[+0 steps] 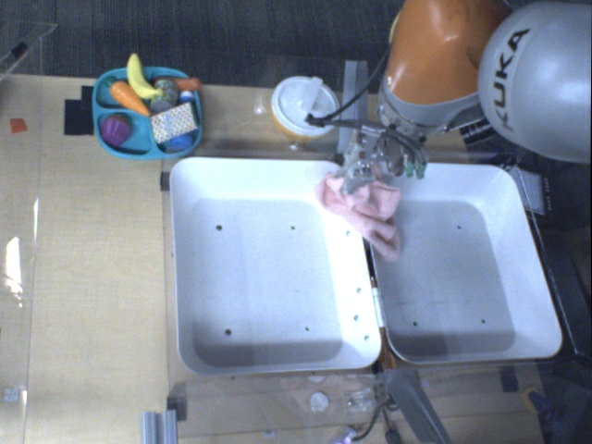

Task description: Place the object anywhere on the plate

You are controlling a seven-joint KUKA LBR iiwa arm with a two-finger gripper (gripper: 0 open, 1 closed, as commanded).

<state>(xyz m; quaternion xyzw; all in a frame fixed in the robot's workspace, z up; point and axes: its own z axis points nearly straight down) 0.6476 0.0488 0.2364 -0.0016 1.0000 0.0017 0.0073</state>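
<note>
A crumpled pink cloth (368,213) hangs from my gripper (372,170) above the seam between the two white bins, near their far edge. The fingers are shut on the cloth's top, and its lower end droops toward the right bin (481,276). The blue divided plate (98,123) sits on the bench at the far left, beyond the left bin (259,276). It holds toy food: a banana (140,78), a carrot (128,97), a purple piece (116,129) and a speckled block (176,119). My gripper is well to the right of the plate.
A white round lidded cup (302,105) with a yellow base stands on the bench behind the bins, between the plate and my gripper. The arm's orange band and grey wrist (462,54) loom over the right bin's far edge. Wooden bench extends to the left.
</note>
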